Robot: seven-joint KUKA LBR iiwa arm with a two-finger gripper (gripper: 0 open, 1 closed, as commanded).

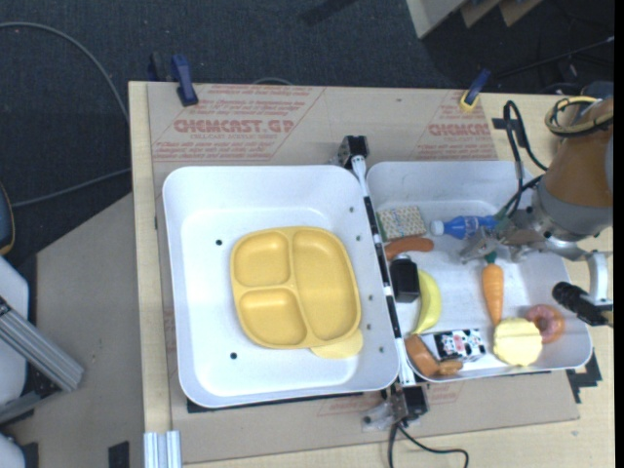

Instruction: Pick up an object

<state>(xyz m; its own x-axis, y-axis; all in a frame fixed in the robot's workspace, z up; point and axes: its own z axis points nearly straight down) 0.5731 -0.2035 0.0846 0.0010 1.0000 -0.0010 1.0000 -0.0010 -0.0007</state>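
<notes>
On the bench (146, 261), the left bin (195, 359) holds one yellow divided tray (292, 286). The right bin (439, 175) holds one banana (429, 300), two sausages (409, 246), one bottle (466, 226), one carrot (493, 291) and one doughnut (546, 322). The jaws (492, 247) sit just above the carrot, beside the bottle; whether they grip anything, I cannot tell.

An orange carrot (492, 292) lies lengthwise in the right bin (439, 175), beside a banana (430, 302).
</notes>
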